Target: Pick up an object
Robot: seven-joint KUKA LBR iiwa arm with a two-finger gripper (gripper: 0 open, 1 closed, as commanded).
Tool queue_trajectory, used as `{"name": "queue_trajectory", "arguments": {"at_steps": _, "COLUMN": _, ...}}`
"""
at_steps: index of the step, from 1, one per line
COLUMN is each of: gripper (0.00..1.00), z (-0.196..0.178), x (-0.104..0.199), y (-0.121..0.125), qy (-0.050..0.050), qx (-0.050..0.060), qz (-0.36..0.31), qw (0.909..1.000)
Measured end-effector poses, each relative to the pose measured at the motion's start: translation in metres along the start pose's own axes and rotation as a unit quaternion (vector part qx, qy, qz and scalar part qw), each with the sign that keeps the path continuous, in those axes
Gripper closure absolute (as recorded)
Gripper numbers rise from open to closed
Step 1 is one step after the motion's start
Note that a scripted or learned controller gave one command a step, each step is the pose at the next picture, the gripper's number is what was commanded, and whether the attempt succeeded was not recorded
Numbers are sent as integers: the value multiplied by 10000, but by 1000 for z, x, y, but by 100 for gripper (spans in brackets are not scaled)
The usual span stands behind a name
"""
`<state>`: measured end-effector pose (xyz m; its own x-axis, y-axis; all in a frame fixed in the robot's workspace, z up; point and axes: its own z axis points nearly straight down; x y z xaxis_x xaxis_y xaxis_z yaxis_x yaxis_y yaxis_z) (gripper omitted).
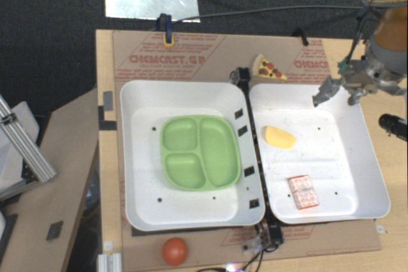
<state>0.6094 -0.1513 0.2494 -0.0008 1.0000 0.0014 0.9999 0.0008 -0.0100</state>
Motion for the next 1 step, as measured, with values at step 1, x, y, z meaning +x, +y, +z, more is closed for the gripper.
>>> {"name": "queue_trajectory", "arguments": {"at_steps": 1, "gripper": 0, "z": -7, "x": 0, "y": 2, "qy": -9, "qx": -58, "qz": -13, "qw": 10000}}
